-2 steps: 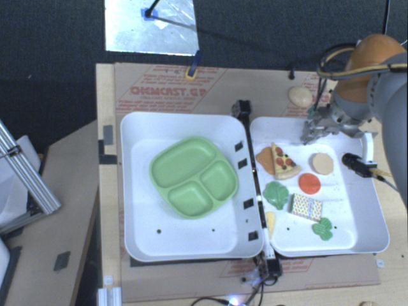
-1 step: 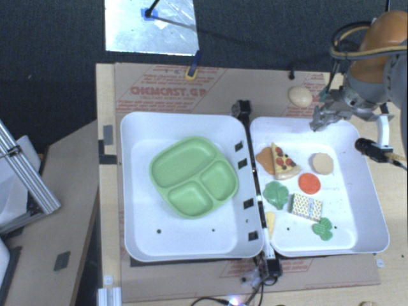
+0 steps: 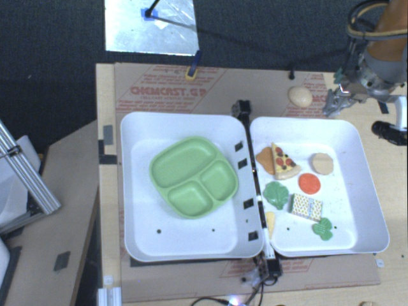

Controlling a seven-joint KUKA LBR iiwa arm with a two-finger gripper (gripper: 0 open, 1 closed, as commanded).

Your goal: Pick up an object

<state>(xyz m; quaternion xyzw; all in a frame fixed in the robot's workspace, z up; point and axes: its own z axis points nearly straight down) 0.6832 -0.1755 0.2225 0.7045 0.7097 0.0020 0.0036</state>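
We see the end effector (image 3: pixel 336 101) above the desk (image 3: pixel 268 85), just beyond the right bin (image 3: pixel 357 190); whether it is apart or together, we cannot tell. The pizza slice (image 3: pixel 280 160), red disc (image 3: pixel 309 183) and other toys lie in that bin.

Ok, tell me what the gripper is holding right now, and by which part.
Nothing shows between the fingers of the gripper. It hangs above the far edge of the right bin, away from the toy food.

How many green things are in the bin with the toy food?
2. A bigger leafy green piece lies near the bin's left edge, below the pizza slice. A smaller green piece lies near the front, right of the patterned block. None looks hidden.
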